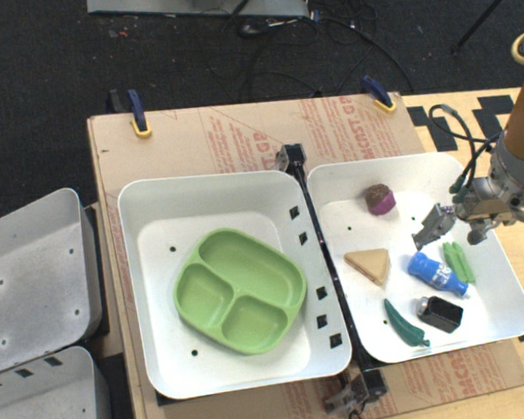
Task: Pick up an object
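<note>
The right bin holds several small objects: a purple lump, a tan wedge, a blue bottle, a light green pod, a dark green curved piece and a black block. My gripper reaches in from the right and hangs over the middle of this bin. It is just above and left of the blue bottle and the pod, and right of the wedge. I see nothing lifted by it.
A green divided plate lies in the left bin. A raised divider separates the bins. Blue and yellow clamps hold the board's far edge. White trays lie off the bench to the left.
</note>
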### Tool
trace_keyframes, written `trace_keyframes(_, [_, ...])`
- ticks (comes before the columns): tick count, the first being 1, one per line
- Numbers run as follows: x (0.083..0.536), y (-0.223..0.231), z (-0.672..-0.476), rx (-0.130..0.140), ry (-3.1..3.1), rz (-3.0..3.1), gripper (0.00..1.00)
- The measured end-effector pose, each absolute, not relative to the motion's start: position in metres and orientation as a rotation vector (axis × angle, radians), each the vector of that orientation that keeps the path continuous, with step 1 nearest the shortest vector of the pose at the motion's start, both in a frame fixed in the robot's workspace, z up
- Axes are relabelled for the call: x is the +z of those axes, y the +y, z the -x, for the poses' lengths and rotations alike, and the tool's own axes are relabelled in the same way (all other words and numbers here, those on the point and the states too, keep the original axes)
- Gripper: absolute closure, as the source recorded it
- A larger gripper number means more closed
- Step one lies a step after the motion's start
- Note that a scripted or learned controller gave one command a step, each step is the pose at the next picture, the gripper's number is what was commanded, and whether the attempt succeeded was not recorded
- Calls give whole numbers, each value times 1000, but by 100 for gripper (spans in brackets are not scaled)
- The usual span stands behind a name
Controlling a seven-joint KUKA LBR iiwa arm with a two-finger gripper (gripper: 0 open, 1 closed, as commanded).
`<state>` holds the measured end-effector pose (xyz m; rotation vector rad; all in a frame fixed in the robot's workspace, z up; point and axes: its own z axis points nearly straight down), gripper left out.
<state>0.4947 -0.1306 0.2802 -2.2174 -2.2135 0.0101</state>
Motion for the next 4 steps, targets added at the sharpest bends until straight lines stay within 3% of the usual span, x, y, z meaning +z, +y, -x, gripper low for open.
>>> trace_keyframes(1, [285,-130,-496,1,-2222,2220,0])
trace_keyframes(4, [121,-132,-496,5,-2215,2221,0])
